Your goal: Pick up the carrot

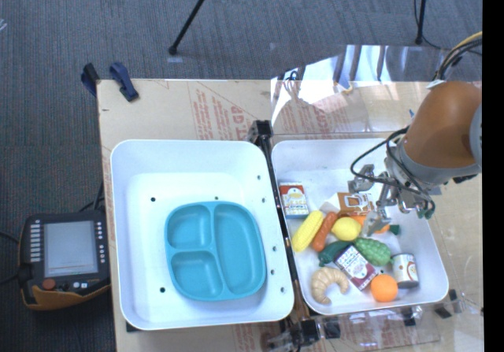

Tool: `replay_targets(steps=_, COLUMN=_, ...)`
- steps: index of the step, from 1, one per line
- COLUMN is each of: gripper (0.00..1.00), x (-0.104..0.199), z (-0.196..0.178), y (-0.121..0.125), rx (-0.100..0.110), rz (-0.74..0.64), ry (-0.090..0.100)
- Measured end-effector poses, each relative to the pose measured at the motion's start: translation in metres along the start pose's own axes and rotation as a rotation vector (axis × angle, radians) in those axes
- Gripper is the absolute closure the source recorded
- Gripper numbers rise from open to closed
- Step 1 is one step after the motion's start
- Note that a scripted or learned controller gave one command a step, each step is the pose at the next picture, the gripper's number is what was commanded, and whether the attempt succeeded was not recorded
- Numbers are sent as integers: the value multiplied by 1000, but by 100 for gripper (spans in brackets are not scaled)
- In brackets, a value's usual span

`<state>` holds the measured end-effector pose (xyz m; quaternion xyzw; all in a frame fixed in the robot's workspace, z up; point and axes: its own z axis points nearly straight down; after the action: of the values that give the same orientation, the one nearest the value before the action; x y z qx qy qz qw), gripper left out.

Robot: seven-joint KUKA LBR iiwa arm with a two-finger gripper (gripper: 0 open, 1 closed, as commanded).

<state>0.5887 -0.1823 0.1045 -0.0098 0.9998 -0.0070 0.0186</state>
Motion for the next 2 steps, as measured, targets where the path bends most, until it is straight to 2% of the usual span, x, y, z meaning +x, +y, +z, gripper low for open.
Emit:
replay_targets(steps=1, gripper=0, x=3, z=16, y=-27, rx=-13, rz=90, ry=33)
replay_targets(steps=2, gripper=0, x=23, z=15, y=-26, rx=-12, rz=187, ry=35)
